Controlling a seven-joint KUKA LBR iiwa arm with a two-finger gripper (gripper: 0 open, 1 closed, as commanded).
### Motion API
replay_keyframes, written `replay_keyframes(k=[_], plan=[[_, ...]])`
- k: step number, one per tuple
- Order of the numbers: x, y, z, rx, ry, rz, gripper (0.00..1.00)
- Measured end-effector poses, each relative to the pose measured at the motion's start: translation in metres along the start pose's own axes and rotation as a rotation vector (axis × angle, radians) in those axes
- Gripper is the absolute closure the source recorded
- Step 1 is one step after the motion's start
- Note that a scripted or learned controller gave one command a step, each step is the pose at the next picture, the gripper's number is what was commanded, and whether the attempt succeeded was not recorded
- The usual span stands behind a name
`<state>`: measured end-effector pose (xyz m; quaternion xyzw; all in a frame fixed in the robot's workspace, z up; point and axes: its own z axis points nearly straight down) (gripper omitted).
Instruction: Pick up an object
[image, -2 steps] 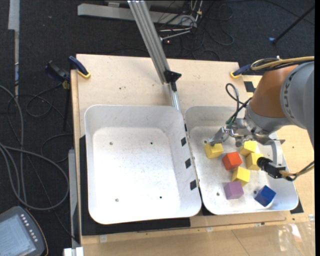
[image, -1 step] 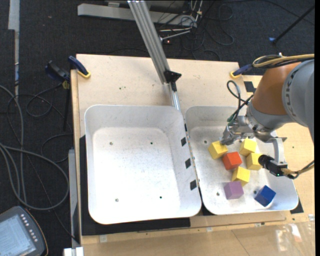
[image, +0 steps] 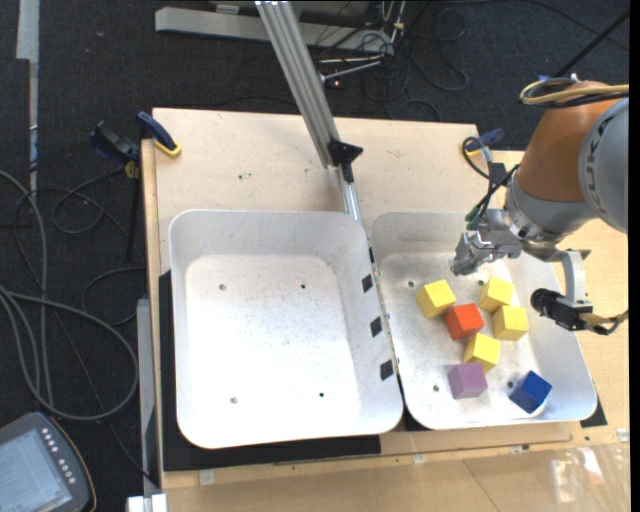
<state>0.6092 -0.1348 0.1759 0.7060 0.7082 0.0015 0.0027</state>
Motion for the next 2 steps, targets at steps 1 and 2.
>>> replay_keyframes(k=[1, 2], plan=[[0.000, 0.002, -0.054, -0.002, -0.001, 0.000, 1.00], [0.000, 0.002, -0.024, 0.008, 0.001, 0.002, 1.00]])
